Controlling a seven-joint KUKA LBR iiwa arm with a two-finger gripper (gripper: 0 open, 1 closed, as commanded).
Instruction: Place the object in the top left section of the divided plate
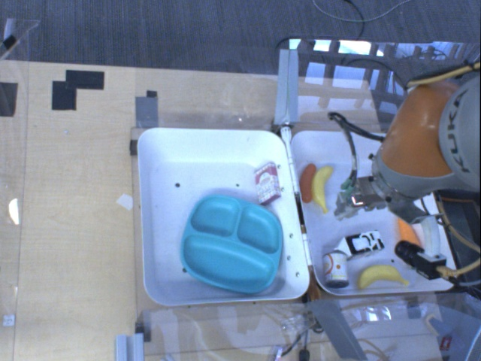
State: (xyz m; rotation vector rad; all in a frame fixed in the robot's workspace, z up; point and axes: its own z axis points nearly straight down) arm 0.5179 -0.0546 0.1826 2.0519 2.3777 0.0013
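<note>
- Nearest the camera, at the front edge of the right bin (319, 280), lie a small can (336, 268) and a yellow banana (382, 277), with a black-and-white object (364, 243) just behind them.
- Against the back-left part of that bin sit a red sausage-like piece (307, 182) and a second, smaller banana (322, 187), side by side and touching or nearly so.
- An orange object (408, 232) peeks out beside the arm near the right wall.
- Hovering above the middle of the right bin, the gripper (352, 199) is blurred and seen from above; whether its fingers are spread or pressed together cannot be told, and nothing is visible between them.
- Across the divider, in the left bin (161, 201), the blue divided plate (231, 243) rests toward the front-right corner, all compartments bare, with a small red-and-white packet (267, 183) just behind it near the right wall.
- Judged from this, the task is at the picking stage: no object has been secured yet.
- Next comes a firm grasp on one item, a lift clear of the bin wall, then travel to the plate's top left section.
</note>
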